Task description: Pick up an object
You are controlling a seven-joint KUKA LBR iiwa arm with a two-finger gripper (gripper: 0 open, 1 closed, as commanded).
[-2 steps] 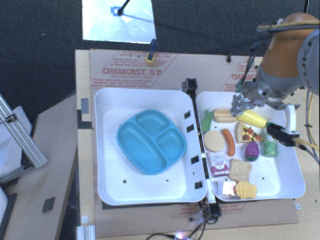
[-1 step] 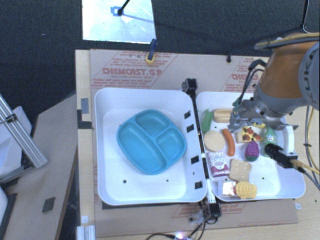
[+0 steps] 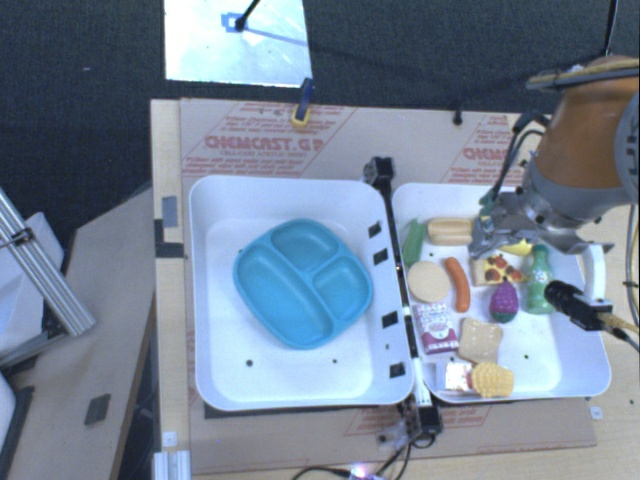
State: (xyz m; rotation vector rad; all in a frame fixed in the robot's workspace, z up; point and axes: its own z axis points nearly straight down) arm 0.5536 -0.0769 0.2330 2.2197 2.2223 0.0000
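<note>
Flat pizza-slice toy [image 3: 496, 268], red dots on yellow, beneath gripper [image 3: 487, 240]; grip state unclear.

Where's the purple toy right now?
In the camera view the purple toy lies in the right bin, just left of the green bottle and below the pizza slice.

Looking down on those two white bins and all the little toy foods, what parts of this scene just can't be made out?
- Gripper, camera view: the arm's own wrist covers it, so its grasp is unreadable.
- Pizza slice: its upper edge is hidden under the gripper.
- Small packet: print too small to read.
- Arm: cut off by the picture's right edge.
</note>
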